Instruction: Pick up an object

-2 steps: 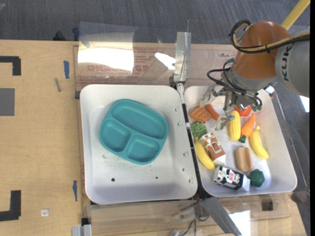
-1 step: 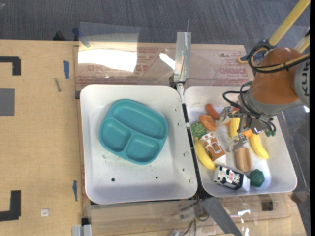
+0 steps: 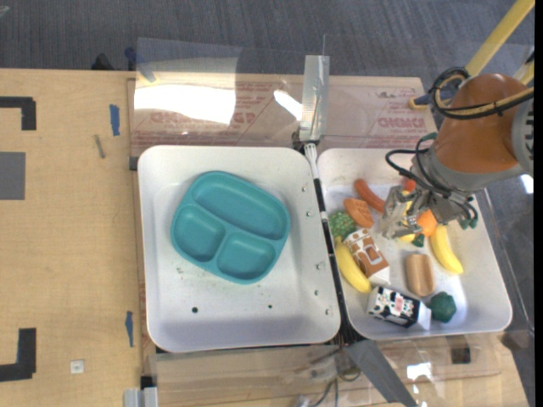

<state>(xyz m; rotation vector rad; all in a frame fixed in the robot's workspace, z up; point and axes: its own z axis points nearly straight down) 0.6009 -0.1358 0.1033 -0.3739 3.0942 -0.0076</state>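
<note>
My gripper [image 3: 401, 216] hangs low over the middle of the right bin [image 3: 492, 295], under the orange wrist band. Toy food lies around it. An orange carrot [image 3: 367, 195] and a green broccoli [image 3: 342, 224] lie to its left. A brown and white carton [image 3: 366, 253] and a yellow banana [image 3: 352, 270] sit below left. A tan bun [image 3: 418, 274] lies just below it, and a second banana [image 3: 447, 249] to its right. A small orange piece [image 3: 428, 221] shows right beside the gripper, partly hidden by it.
A black and white carton [image 3: 394, 306] and a dark green piece [image 3: 442, 307] lie at the right bin's front edge. The left bin [image 3: 161, 303] bears a teal divided plate [image 3: 231, 225]. A clear plastic wall [image 3: 316, 100] stands behind the bins.
</note>
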